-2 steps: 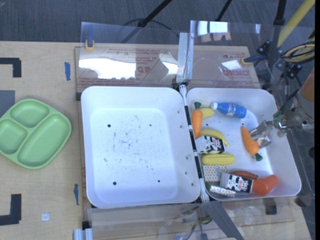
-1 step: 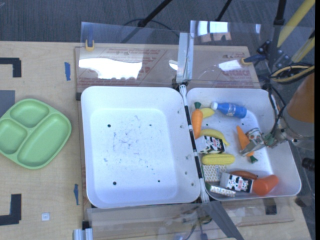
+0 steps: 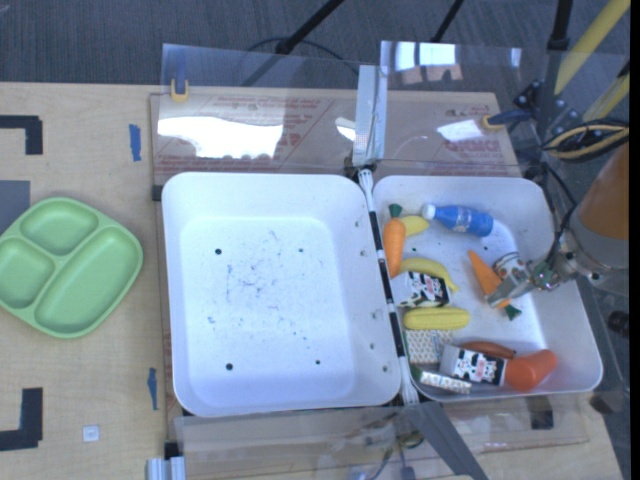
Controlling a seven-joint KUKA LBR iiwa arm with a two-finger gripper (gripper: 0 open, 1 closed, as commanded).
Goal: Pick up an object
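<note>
Arm comes in from the right; gripper (image 3: pixel 512 286) is low over the right bin (image 3: pixel 575 343), sitting right at the small orange carrot (image 3: pixel 483 271) near the bin's middle-right. Looks like the descent/closing stage of a grasp, nothing lifted yet. State of the fingers: cannot tell, they blur into the carrot's green top and the metal hardware, so I won't call contact or a hold. Rest of the right bin is cluttered: blue bottle (image 3: pixel 460 218) at the back, a larger carrot (image 3: pixel 394 244) by the divider with a banana (image 3: pixel 430 269) just beside it, a corn cob (image 3: pixel 436 318) below that, a black-and-white carton (image 3: pixel 472 367) and an orange-red piece (image 3: pixel 530 369) along the front wall. Left bin (image 3: pixel 200 208) has only scuff marks on its floor. Green divided plate (image 3: pixel 66 266) sits on the bench (image 3: pixel 80 128), well apart from both bins. My read of the next move: close squarely across the small carrot's body, then go straight up and check it comes with the gripper. Risk is the carrot is tapered and slick, so it may squirt out sideways or roll toward the bin wall.
</note>
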